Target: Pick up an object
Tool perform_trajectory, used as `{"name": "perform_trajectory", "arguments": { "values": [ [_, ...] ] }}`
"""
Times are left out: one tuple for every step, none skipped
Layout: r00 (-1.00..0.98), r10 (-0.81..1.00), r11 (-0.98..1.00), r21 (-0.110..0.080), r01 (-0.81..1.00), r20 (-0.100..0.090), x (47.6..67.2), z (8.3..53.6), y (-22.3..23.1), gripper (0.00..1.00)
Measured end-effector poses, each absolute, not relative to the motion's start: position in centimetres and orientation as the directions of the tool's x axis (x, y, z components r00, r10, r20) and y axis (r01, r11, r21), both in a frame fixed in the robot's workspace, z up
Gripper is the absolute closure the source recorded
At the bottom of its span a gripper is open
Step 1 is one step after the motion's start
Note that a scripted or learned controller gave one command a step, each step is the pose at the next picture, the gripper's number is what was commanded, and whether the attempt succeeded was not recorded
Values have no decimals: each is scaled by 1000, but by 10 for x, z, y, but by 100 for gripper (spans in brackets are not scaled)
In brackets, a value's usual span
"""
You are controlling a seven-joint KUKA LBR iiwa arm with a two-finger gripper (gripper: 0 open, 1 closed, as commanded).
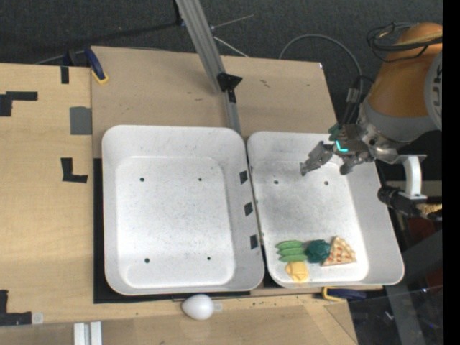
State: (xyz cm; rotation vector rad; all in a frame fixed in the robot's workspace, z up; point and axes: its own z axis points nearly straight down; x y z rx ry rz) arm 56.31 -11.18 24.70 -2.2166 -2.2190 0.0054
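Note:
Several toy foods lie bunched at the near end of the right bin (374, 214): green pods (290, 249), a dark green lump (316, 250), a pizza-like wedge (340, 252) and a yellow piece (297, 269). My gripper (328, 167) hangs over the far part of that bin, well away from the pile. It is open, its two grey fingers are spread, and nothing sits between them.
The left bin (172, 207) lies beside the right one, joined by black clips at the shared rim. A white egg-shaped object (198, 307) rests on the bench in front of the left bin. A slanted metal bar (208, 49) crosses above the far edge.

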Motion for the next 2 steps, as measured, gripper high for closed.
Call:
{"name": "perform_trajectory", "arguments": {
  "values": [
    [-2, 1000, 2, -2, 1000, 0, 564, 249, -112, 0],
    [-1, 1000, 1, -7, 1000, 0, 559, 186, -109, 0]
  ]
}}
